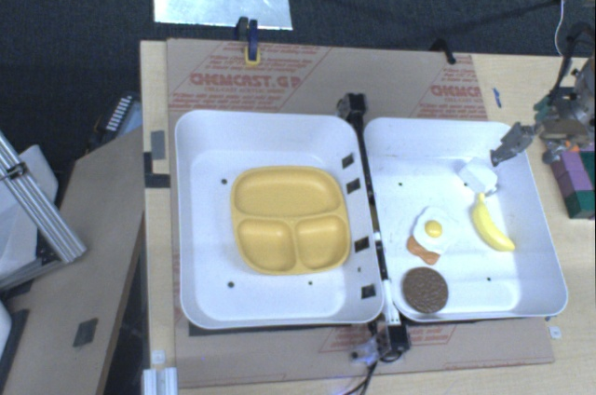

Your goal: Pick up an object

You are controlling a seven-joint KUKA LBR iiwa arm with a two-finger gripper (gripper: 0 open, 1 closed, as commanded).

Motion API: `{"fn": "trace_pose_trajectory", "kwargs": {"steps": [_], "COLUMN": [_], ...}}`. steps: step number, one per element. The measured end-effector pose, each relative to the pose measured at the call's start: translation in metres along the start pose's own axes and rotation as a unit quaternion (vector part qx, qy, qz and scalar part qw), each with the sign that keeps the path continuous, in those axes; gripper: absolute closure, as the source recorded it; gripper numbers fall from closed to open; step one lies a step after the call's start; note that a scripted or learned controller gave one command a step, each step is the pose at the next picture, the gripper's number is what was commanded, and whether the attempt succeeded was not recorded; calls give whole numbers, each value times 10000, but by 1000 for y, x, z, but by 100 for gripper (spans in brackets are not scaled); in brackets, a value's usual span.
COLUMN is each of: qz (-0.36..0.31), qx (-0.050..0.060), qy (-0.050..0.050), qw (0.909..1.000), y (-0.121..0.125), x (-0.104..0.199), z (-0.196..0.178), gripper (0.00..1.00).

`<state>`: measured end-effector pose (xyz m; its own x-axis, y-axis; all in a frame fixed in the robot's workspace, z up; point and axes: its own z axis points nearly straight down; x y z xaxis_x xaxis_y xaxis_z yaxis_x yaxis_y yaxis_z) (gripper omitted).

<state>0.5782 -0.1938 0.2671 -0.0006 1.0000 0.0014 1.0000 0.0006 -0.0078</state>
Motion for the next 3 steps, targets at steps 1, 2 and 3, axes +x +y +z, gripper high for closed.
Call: {"fn": "trace_pose_trajectory", "kwargs": {"steps": [1, 2, 3], "qz": [-14, -8, -3], "qx": [-49, -26, -27], "qy": [-11, -5, -6], "qw": [10000, 10000, 10000], "y": [2, 9, 10], "x": [1, 1, -3], "z": [-6, 55, 117], "gripper": [0, 0, 0]}}
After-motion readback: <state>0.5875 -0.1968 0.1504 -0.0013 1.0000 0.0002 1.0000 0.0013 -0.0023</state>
